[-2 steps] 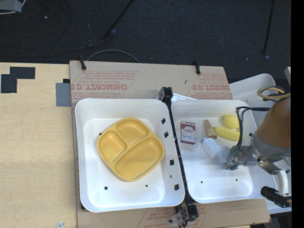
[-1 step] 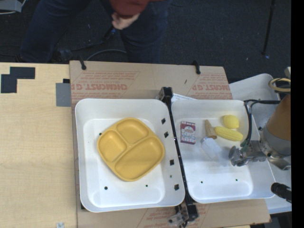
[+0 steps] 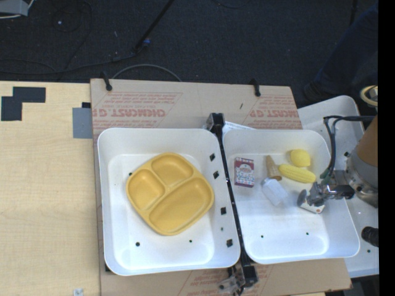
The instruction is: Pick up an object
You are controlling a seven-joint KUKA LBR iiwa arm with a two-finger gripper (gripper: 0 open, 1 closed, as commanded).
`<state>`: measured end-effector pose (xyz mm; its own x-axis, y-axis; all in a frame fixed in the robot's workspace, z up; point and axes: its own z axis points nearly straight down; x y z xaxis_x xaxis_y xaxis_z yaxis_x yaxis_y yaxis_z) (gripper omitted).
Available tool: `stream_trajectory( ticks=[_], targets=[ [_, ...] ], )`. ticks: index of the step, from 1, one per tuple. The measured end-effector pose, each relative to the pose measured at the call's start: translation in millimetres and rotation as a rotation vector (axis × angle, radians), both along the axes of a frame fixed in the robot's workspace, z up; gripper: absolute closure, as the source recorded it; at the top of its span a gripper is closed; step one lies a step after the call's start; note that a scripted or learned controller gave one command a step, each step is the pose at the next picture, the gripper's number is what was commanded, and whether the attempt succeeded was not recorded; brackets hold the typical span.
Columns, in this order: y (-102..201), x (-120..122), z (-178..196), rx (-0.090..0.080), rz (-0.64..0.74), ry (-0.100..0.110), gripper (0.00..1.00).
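My gripper (image 3: 312,200) is low over the right side of the right bin (image 3: 290,246), reaching in from the right. Just left of it lies a clear plastic cup (image 3: 274,191) on its side. A yellow corn cob (image 3: 297,174) lies just above the gripper, with a yellow lemon (image 3: 300,158) behind it. A brown cone-shaped piece (image 3: 272,167) sits next to the cup. A small red and white box (image 3: 244,171) lies further left. I see nothing held in the gripper.
The left bin (image 3: 117,239) holds a yellow divided plate (image 3: 170,192). A black divider (image 3: 224,190) runs between the bins. Bare floor shows in the front half of the right bin. Cables hang by the arm at the right.
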<state>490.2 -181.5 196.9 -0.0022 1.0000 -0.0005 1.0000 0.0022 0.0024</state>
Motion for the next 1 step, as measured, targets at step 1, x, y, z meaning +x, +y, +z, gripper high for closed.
stream_trajectory(
  ticks=[1],
  targets=[
    [-0.5, 1.1, 52.8, -0.001, 0.0, -0.001, 1.0]
  ],
)
